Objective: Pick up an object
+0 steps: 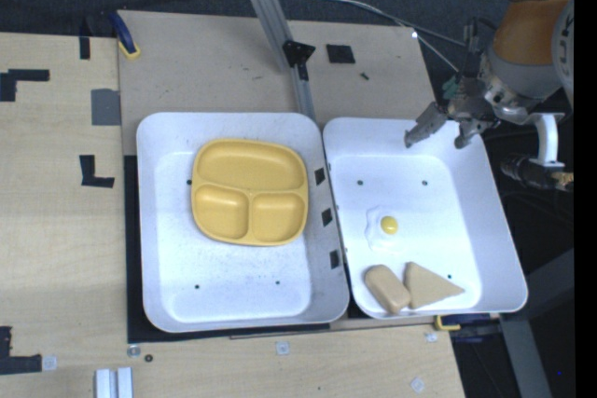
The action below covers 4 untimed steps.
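Toys lie in the right bin (485, 200): with my gripper (437, 133) spread open and empty over its far edge, I judge the bread roll (386, 288) by the near wall light, firm, best pinched across its width.

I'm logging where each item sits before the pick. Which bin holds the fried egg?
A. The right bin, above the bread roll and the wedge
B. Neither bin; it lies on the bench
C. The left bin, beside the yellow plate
A: the egg lies in the right bin, above the roll and wedge, while the yellow plate sits alone in the left bin.
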{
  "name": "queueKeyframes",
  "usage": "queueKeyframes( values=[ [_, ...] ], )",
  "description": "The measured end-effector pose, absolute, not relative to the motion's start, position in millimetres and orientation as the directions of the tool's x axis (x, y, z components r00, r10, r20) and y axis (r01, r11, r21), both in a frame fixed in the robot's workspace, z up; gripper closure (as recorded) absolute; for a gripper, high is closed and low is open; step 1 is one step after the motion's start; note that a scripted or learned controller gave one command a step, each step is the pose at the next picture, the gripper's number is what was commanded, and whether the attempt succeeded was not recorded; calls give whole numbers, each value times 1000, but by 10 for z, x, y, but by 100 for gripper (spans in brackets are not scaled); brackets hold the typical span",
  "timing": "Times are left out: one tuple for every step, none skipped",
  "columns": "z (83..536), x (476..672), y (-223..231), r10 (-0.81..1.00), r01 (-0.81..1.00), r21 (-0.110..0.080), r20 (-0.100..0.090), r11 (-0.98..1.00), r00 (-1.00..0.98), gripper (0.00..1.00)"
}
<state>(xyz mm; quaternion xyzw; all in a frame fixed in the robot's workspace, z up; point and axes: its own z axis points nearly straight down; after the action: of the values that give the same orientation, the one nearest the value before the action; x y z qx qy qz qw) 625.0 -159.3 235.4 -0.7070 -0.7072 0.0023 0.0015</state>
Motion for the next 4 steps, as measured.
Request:
queueKeyframes(
  values=[
    [1827,6143,-1626,1000,1000,-7,0,0,0,0],
    [1202,6108,-1682,1000,1000,-6,0,0,0,0],
    [1339,6121,-1674,1000,1000,-2,-1,2,-2,100],
    [1973,6150,-1696,1000,1000,5,-2,1,-1,100]
  ],
)
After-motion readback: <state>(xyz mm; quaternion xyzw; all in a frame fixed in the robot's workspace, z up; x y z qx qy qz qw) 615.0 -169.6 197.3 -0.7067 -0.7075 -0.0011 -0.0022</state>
